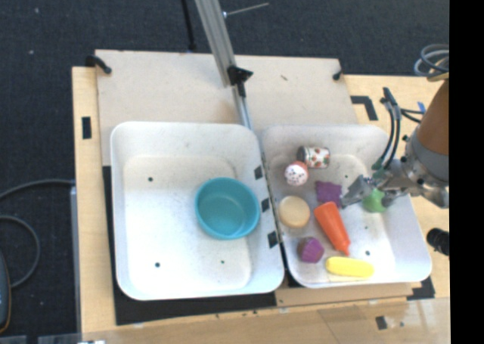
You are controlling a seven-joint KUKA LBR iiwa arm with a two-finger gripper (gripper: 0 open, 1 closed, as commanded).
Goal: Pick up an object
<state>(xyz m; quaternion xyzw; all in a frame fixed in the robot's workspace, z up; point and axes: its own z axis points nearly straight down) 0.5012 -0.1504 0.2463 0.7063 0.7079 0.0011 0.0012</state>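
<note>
The gripper (372, 197) sits low at the right of the frame, over the right edge of the right bin (412, 248), and a small green object (373, 200) shows at its tip, seemingly between the dark fingers; my reading is that they are closed on it, though the blur there leaves some doubt. Whether the green piece is already lifted off the bin floor or only pinched in place cannot be told from this slant. If the grasp is real, the pick looks largely done, and what remains is to raise it and show that it stays held. Just left of the gripper lies a purple block (327, 190), with an orange carrot (333, 226) slanting down below it. Further left are a cream round piece (295, 212), a white and red ball (296, 174) and a spotted cup (316, 156) on its side. Near the lower edge of that bin rest a small purple object (311, 249) and a yellow banana-like piece (349, 266). The left bin (151, 259) holds a blue bowl (227, 208), well apart from the gripper.
</note>
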